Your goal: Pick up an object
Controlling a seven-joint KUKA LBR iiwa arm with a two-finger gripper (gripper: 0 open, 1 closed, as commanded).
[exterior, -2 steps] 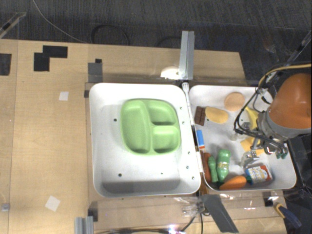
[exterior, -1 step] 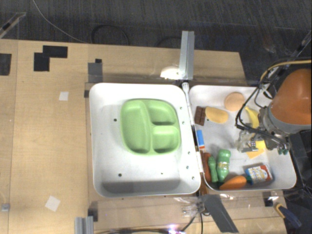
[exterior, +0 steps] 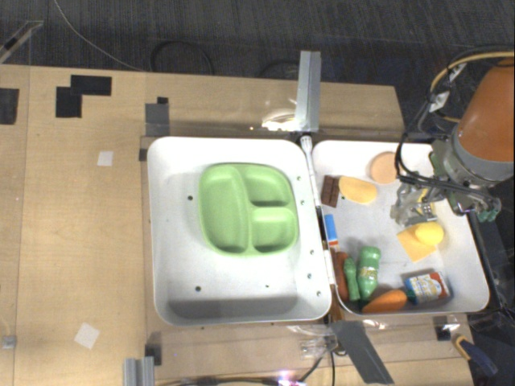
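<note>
My gripper (exterior: pixel 414 209) hangs over the right side of the right bin (exterior: pixel 475 284), open, with nothing seen between its fingers. Just below and in front of it lie a yellow lemon-like piece (exterior: pixel 431 232) and a yellow wedge (exterior: pixel 415 247), close to the fingertips. Elsewhere in that bin are a yellow slice (exterior: pixel 358 190), a pale orange round piece (exterior: pixel 383 167), a brown block (exterior: pixel 329 190), a blue item (exterior: pixel 331 229), a green bottle (exterior: pixel 368 267), a carrot (exterior: pixel 385 300) and a small labelled can (exterior: pixel 425 287).
The left bin (exterior: pixel 173 280) holds a green divided tray (exterior: pixel 245 207). A metal post (exterior: pixel 309 91) stands behind the wall between the two bins. Black cables (exterior: pixel 418 119) loop near the arm's orange band (exterior: pixel 492 115) at the right.
</note>
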